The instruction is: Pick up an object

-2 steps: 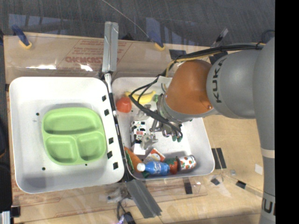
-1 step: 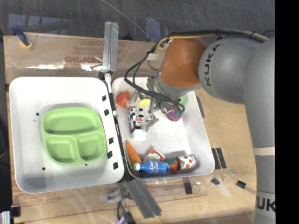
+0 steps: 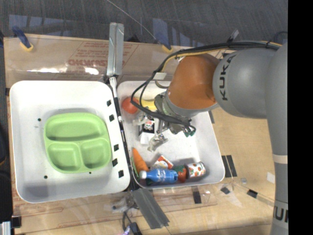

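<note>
My gripper [image 3: 157,140] hangs low over the middle of the right bin [image 3: 211,146], below the orange wrist band. Just to its left lie a small black-and-white box [image 3: 147,126] and a white scrap [image 3: 145,138]. Along the bin's front wall sit an orange carrot [image 3: 139,160], a blue bottle [image 3: 161,176], a small red-and-white carton [image 3: 164,161] and a red-and-white can [image 3: 195,170]. A red round item [image 3: 128,105] and a yellow item [image 3: 146,102] lie at the back left, partly under the arm. I see nothing held in the gripper.
The left bin [image 3: 24,111] holds a green three-compartment tray [image 3: 77,142]. A grey divider bar [image 3: 115,48] runs between the bins at the back. Black cables [image 3: 146,84] loop from the wrist over the right bin's back edge.
</note>
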Tool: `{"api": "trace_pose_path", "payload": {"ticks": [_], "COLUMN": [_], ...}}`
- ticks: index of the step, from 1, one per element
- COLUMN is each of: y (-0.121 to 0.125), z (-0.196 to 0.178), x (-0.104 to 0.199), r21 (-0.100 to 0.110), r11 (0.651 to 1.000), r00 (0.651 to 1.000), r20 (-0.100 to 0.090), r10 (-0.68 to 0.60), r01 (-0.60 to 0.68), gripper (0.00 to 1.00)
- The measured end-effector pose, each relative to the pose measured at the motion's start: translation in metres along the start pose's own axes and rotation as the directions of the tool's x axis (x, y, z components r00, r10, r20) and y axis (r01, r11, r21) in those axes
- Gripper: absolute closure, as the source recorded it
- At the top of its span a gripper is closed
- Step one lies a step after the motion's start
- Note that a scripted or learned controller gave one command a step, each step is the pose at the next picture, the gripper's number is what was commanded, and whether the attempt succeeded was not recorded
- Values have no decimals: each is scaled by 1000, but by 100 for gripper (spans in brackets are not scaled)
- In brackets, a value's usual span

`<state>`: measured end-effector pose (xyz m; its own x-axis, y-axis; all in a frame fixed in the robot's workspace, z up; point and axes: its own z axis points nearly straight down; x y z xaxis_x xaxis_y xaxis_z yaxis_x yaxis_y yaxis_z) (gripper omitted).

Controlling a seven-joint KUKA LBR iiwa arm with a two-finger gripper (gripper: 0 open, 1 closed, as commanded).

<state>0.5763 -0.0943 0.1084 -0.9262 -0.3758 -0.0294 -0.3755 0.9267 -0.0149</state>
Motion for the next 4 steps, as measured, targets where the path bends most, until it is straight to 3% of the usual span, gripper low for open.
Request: {"api": "trace_pose_path", "payload": {"ticks": [1,2,4], "y": [-2,-3,-2], "z": [15,16,17], "x": [4,-9,-3], "r21": [-12,-9,0], "r11": [999,986,887], "r00": [998,985,887], "r20": [-26,-27,-35], "r10": [48,168,461], "r01": [-49,-169,-461], "gripper": [0,0,0]}}
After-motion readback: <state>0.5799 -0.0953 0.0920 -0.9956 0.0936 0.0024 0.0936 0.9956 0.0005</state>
